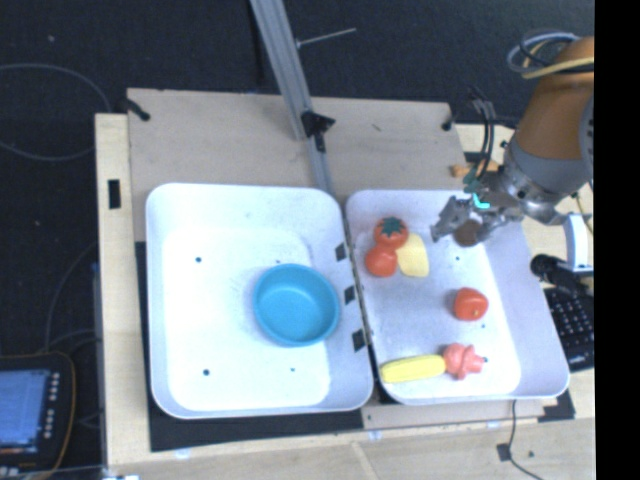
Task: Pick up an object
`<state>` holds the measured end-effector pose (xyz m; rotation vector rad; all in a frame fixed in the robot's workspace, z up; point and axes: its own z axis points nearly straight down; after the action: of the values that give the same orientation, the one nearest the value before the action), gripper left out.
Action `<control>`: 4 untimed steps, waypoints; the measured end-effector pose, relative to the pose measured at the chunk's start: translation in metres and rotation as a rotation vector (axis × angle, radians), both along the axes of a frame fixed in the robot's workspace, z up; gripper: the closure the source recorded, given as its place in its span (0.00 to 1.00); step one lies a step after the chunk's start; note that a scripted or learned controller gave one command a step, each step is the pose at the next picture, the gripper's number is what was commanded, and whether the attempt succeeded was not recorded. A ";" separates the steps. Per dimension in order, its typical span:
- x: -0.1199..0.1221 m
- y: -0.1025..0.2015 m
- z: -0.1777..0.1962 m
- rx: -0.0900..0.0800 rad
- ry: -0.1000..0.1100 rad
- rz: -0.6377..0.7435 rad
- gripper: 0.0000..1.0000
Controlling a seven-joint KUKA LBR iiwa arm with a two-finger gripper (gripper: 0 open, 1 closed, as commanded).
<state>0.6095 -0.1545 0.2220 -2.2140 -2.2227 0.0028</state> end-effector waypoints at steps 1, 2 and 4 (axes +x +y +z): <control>0.001 0.000 0.003 -0.001 -0.006 0.000 0.00; -0.003 0.007 -0.050 -0.004 0.000 -0.002 0.00; -0.009 -0.006 -0.121 -0.005 -0.002 -0.009 0.00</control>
<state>0.6001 -0.1601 0.1013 -2.2269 -2.2163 0.0062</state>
